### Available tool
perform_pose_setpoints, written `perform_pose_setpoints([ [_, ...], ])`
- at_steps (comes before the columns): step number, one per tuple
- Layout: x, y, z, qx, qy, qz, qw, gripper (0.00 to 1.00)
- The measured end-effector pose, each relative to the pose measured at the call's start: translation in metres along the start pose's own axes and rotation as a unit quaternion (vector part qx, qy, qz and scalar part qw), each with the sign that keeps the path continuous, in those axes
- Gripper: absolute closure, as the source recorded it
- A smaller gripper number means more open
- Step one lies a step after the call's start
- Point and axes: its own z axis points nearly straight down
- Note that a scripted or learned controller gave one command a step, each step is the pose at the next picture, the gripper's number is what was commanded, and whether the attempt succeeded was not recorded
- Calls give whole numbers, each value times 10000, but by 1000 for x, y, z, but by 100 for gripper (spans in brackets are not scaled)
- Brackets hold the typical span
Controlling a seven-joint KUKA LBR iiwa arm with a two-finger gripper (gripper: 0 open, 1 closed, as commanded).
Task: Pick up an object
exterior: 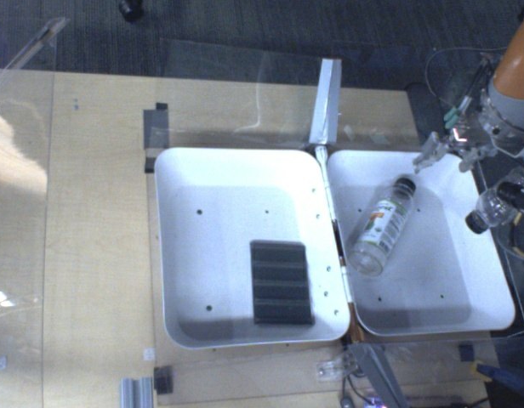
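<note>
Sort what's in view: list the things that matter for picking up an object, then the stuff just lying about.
Job:
clear bottle, lying in the right bin
dark ridged block, in the left bin
gripper

Lying about:
metal divider post
cables

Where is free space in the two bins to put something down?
Left bin: bare except the black block near its front. Right bin: the bottle lies across the left half; the gripper crowds its back right corner.

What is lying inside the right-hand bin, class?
A clear plastic bottle lies on its side, tilted, dark cap toward the far right. The bin floor directly beneath it is covered.
</note>
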Motion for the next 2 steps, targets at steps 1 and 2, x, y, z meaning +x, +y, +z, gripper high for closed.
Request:
perform_pose_setpoints([
  [1,-10,24,146,-32,-10,-604,9982,0],
  [2,-8,27,133,-70,-19,-632,9980,100],
])
